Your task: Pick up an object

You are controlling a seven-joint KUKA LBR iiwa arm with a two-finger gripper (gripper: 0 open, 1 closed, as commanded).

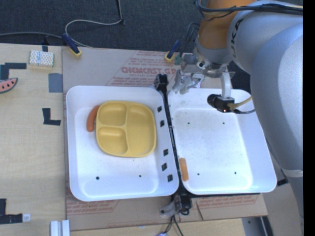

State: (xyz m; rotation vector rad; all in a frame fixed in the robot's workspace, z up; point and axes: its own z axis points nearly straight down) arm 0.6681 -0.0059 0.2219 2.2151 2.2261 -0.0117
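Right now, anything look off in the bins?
Two small things. An orange carrot-like piece lies at the right bin's left edge, against the divider rather than out on the floor. In the left bin, an orange-red sausage-like piece lies just off the yellow divided plate's left rim. No spill or damage shows.

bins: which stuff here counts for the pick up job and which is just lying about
For the job:
gripper
yellow divided plate
orange sausage-shaped piece
small orange piece

Lying about:
patterned block
watermelon-slice shape
black cable
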